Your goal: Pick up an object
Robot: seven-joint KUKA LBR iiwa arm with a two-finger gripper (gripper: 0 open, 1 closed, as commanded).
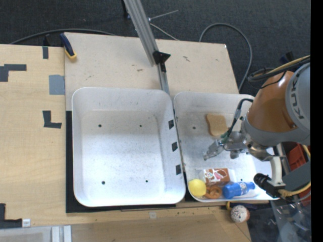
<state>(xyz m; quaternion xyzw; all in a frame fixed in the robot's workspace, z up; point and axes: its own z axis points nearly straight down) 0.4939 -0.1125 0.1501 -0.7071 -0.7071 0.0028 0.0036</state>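
The arm (275, 110) reaches in over the right edge of the right bin (189, 102), its orange band above the wrist. The claw (213, 152) hangs low near the middle of that bin, its thin metal fingers pointing toward the bin's left wall. How far the claw is open cannot be told; the fingers are small and blurred against the white floor, and nothing shows between them. Just above the claw, toward the bin's far edge, lies a tan sponge (216, 124), close to the fingers but apart from them. Along the near edge of the right bin sit the other things in a row: a yellow ball (197, 187) at the near left corner, a red-and-white packet (217, 175) just beside it, an orange ring (214, 192) below the packet, and a blue bottle (237, 189) lying on its side toward the near right corner. The claw is well apart from all four. The left bin (81, 135) stands touching the right bin along their shared wall. A small pale ball (240, 214) rests on the bench at its near edge, outside the right bin.
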